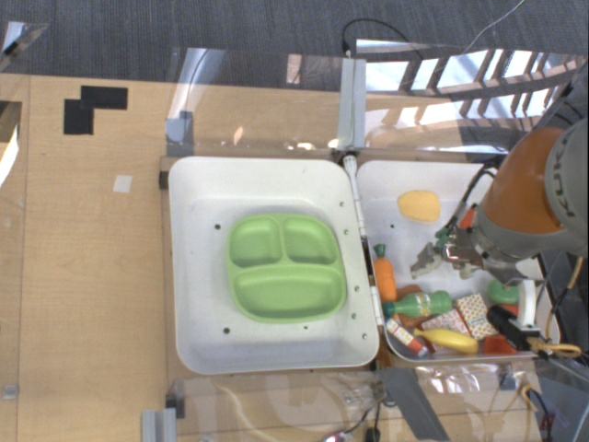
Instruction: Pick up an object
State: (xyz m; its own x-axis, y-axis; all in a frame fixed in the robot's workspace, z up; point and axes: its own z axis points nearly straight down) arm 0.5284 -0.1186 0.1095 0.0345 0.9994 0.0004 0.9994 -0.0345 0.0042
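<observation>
One gripper [431, 258] hangs over the middle of the right bin [386, 191], on the end of the grey arm with its orange band [520, 187]. From this slanted view I cannot tell whether it is spread or closed, and nothing can be seen caught in it, so the pick looks not yet made.

Just below and left of it lies a carrot [385, 279], close along the wall that divides the bins. Beside that, a green bottle [428, 302] lies on its side. It runs into a crowded heap along the near edge: a patterned box [469, 316], a banana [451, 341], a small red piece [411, 342] and some darker bits I cannot make out. Farther back a yellow, rounded thing [419, 205] sits alone on bare white floor, well apart from the rest.

To do this step well, I would choose one target with room on both sides. The yellow piece seems safest and the bottle is nearest. The carrot risks a knock against the wall, and the heap risks a pinch on two things at once. Centre over the chosen piece, close across its narrow width, then lift straight up.

The left bin [184, 247] bears a green divided plate [285, 267], which plays no part.
</observation>
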